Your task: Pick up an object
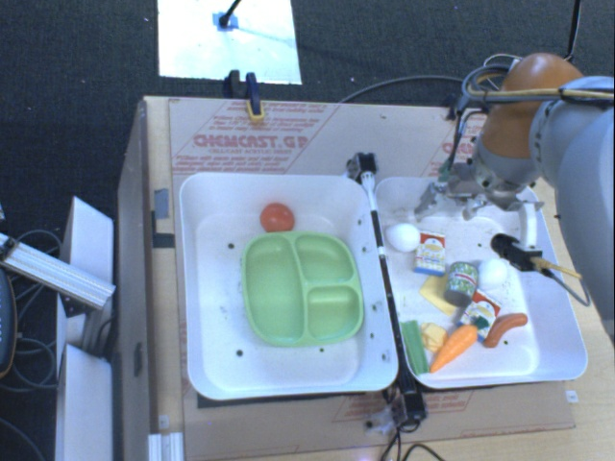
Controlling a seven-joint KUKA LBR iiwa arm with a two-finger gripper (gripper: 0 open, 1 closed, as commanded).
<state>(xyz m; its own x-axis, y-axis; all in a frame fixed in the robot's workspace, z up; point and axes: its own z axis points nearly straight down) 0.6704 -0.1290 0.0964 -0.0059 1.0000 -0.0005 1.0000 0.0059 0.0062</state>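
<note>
Approach is the step in hand, as I judge it: my gripper [452,192] hangs over the far edge of the right bin [567,358], and whether it is open or closed I cannot tell from this slant. No object is between my fingers. Candidates lie in that bin: a white egg [402,236] near the divider, a small carton [431,254] just beside it, a small can [462,279], a carrot [453,347] and a sausage [506,326] toward the near edge. The egg stands apart from its neighbours, so it is probably the cleanest pick; I should descend centred over it and close only once it sits between the fingers. The left bin [216,377] holds a green divided plate [301,287] and a tomato [277,217]. Red print on the board [288,137] behind the bins reads roughly "CHEMCAST GP"; the carton and can labels are too small to read.
</note>
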